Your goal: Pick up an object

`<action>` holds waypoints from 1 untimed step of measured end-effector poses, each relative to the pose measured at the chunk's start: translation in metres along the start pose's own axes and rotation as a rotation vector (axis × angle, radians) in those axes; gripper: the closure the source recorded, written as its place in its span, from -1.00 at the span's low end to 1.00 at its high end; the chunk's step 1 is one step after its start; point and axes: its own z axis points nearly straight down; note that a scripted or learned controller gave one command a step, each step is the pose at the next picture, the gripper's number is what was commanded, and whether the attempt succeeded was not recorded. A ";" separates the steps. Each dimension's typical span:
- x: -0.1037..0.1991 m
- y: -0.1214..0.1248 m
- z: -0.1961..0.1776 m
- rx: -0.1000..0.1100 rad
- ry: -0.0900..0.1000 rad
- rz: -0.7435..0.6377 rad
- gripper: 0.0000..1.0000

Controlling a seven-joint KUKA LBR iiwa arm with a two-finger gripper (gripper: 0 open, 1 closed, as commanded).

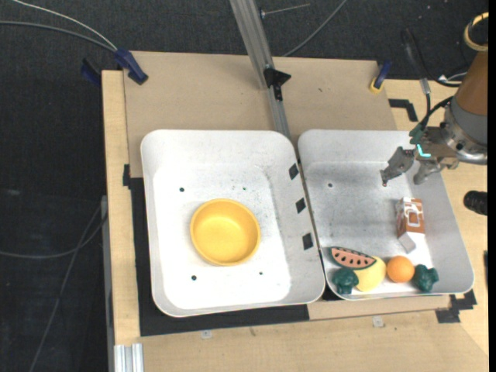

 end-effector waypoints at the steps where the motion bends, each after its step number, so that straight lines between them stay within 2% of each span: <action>1: 0.000 0.001 -0.003 -0.006 -0.001 -0.001 -1.00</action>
